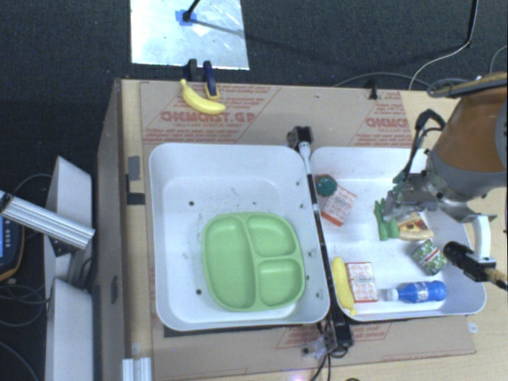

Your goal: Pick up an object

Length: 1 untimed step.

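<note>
A dark carpeted floor surrounds the desk [238,109], whose top is covered with printed brown cardboard and carries two shallow white bins side by side. The left bin [171,173] holds a light green divided plate [254,260] lying flat near its front. Behind that bin, on the cardboard, lies a yellow banana [200,99], well apart from everything else.

The right bin [361,165] holds the loose things: a small teal ball [326,185] near its back left corner, a red-and-white packet [340,205] just beside it, a second yellow banana [341,282] along the left wall at the front, a small red-printed box [362,281] touching that banana, a bottle with a blue label [414,293] lying on its side, a green patterned can [429,255], a pizza-slice toy [414,227] and a green toy [386,222].

The arm reaches in from the right, and its hand [402,199] sits low over the green toy and the pizza slice. Whether it is released or clenched cannot be told.
</note>
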{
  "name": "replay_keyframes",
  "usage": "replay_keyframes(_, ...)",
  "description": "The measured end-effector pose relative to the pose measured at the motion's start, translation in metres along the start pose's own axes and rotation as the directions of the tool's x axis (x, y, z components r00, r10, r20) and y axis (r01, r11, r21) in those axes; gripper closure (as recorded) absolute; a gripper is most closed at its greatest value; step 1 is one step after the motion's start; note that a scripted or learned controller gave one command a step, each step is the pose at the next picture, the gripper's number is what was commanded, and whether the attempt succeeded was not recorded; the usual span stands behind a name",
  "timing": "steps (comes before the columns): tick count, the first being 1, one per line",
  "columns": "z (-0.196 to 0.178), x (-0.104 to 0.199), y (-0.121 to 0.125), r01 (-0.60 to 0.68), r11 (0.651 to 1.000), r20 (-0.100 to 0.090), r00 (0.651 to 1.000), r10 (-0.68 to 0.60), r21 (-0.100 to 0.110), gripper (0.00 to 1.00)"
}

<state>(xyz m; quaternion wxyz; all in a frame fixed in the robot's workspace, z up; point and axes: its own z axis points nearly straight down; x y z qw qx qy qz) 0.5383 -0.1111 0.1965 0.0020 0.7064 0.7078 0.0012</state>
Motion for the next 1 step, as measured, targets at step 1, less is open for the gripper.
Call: replay_keyframes(1,-0.0244,0.0598,-0.0088,0.002,1.000,-0.002,1.000,-0.002,0.002,1.00)
